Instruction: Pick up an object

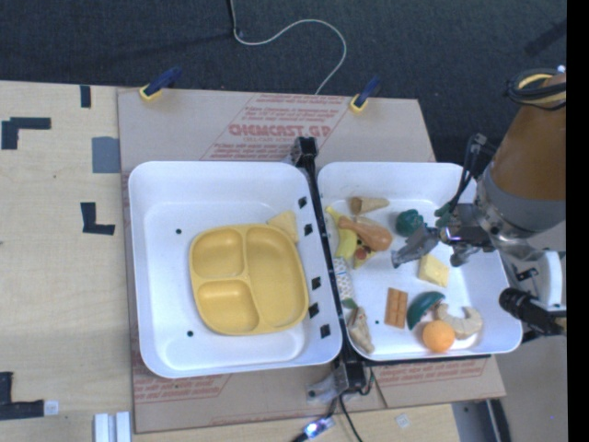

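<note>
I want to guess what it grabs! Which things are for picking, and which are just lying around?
For picking: gripper; right bin with orange ball, yellow block, brown bar, green piece.

Lying around: left bin, yellow divided tray, white cable.

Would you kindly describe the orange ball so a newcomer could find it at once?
Look in the right bin, at its near edge toward the arm's side. There sits the orange ball, beside a pale mushroom-like piece and below a teal piece. It is the only round, bright orange item.
</note>
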`<state>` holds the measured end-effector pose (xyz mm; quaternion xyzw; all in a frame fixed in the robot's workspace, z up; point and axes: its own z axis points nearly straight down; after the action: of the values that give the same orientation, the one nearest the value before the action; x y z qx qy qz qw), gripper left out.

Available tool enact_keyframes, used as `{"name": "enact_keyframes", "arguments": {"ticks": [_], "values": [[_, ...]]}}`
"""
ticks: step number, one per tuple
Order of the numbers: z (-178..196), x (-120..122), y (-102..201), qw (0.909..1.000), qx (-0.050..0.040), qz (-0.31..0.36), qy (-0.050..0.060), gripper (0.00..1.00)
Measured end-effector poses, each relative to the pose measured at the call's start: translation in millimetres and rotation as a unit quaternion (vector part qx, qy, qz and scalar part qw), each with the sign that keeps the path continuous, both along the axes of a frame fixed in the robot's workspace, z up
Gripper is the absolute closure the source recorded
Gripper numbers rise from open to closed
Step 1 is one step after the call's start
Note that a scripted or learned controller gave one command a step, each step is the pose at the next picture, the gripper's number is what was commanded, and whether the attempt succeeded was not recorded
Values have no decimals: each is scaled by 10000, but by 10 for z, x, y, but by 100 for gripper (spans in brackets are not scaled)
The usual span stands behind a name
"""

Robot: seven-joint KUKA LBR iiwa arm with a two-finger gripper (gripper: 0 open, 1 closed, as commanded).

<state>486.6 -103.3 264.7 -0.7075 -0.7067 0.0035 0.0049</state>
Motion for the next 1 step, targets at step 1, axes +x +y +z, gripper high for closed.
{"name": "enact_keyframes", "arguments": {"ticks": [1], "values": [[45, 20, -1, 10000, -9, 14, -52, 0]]}}
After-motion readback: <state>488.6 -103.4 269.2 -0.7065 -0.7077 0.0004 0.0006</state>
